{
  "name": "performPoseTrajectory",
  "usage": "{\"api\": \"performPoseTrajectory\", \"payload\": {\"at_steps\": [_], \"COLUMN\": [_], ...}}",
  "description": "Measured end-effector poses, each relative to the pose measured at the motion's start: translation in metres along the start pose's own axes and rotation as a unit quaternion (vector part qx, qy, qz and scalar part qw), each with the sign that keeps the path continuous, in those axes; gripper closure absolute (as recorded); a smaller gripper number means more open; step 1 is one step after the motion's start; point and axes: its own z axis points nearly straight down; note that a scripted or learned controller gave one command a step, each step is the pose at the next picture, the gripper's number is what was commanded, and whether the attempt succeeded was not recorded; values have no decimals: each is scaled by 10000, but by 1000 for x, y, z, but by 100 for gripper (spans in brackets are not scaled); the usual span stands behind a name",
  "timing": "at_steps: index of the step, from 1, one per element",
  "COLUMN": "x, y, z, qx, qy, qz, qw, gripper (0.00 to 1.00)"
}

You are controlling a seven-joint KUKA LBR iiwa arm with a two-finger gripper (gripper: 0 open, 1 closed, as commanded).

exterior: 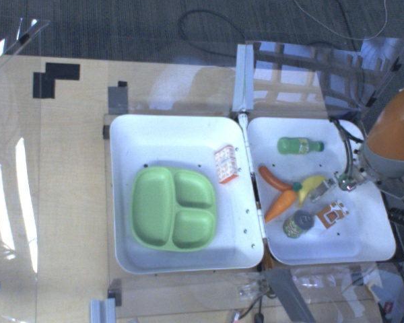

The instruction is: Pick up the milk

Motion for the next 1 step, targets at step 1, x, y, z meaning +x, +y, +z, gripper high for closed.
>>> {"api": "performPoseTrajectory", "payload": {"at_steps": [1], "x": [24], "y": [-40], "z": [0], "qx": [-16], "qy": [-10], "qz": [-113], "qw": [9999], "gripper": [0]}}
